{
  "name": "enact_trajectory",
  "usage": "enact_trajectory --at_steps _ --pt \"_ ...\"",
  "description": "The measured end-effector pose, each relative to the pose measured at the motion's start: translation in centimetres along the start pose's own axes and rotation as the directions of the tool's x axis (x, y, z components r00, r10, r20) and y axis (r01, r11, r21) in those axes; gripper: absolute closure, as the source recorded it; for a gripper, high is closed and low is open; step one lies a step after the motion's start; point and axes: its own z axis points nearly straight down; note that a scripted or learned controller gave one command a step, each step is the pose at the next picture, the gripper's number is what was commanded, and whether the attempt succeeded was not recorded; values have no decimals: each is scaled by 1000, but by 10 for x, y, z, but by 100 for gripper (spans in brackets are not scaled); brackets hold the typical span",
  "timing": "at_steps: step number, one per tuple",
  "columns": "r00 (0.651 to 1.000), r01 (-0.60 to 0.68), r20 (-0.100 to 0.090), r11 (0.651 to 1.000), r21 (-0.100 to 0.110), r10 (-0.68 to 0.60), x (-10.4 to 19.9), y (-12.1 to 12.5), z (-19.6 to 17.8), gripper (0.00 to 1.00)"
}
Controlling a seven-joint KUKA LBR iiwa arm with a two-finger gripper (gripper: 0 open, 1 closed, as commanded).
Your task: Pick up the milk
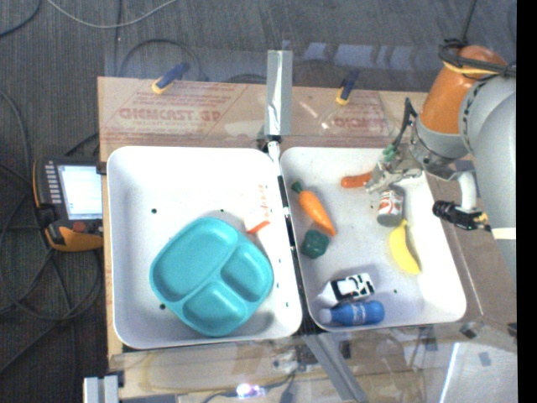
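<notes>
Two shallow white plastic bins sit side by side on the bench, smooth-walled with rounded corners. They rest on a brown cardboard sheet with faded red print.

Left bin [134,225]: a teal plastic plate [211,275], glossy, with rounded corners and three compartments, lies toward the near edge. A small orange scrap [258,224] lies just beside the plate's far right corner, close to the bin's right wall.

Right bin [445,296]: a carrot [316,211], orange, tapered, with a green top, lies near the left wall. A dark green rounded piece [315,243] touches its near end. A short red-orange pepper-like piece [356,180] lies toward the far edge. A small silvery can [390,207] with a red-marked label is near the far right corner. A yellow banana [404,250], curved and smooth, lies along the right wall. A blue bottle [357,313], cylindrical and lying on its side, is against the near edge.

Milk [352,287]: a small boxy carton, white with black patches, lying near the near edge of the right bin, just beyond the blue bottle and touching or nearly touching it.

Gripper [389,173]: grey metal, over the far right corner of the right bin, just above the can and beside the red-orange piece. Its opening cannot be told from this angle, nor whether it has hold of anything. The milk lies well apart from it, toward the near edge, with the banana and can between.
</notes>
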Motion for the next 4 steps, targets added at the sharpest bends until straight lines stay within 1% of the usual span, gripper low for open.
enact_trajectory --at_steps 1,2,3,4 --pt "999 -46 -4 999 6 46 -8 -17 -104 100" --pt "999 -46 -4 999 8 46 -8 -17 -103 0" --pt "1000 -30 -8 1000 7 30 52 -58 7 0" --pt "997 -79 -5 997 7 79 77 5 -35 0"
